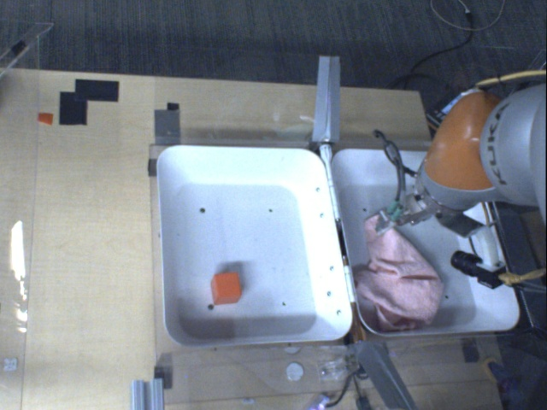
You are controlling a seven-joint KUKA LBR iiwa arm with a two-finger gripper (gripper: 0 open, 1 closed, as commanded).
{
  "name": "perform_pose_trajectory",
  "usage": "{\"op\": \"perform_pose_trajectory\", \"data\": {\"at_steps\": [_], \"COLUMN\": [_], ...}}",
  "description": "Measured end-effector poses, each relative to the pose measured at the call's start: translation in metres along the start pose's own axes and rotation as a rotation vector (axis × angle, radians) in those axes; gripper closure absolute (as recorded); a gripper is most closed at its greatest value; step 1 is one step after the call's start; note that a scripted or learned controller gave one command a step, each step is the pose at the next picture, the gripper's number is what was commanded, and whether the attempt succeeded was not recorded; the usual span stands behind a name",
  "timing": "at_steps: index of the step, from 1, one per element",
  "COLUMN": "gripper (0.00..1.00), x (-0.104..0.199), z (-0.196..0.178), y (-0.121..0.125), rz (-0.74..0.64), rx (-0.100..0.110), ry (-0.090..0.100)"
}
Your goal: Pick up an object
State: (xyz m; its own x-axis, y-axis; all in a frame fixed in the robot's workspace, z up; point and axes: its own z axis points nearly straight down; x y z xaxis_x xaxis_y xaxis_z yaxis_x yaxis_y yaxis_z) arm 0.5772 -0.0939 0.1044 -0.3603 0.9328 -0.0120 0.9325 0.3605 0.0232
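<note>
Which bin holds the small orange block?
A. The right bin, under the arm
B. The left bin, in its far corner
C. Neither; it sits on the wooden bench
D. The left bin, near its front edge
D: the orange block lies on the floor of the left bin, toward the front edge, apart from the pink cloth that is bunched in the right bin.

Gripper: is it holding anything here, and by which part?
Cannot be told: the gripper sits at the pink cloth's upper end in the right bin.
</note>
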Motion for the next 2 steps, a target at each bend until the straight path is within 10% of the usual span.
{"op": "perform_pose_trajectory", "data": {"at_steps": [1,2], "gripper": [1.0,1.0], "x": [-0.013,0.022], "z": [0.015,-0.093], "y": [0.041,0.096], "rz": [-0.056,-0.105], "rx": [0.008,0.01], "ry": [0.004,0.007]}}
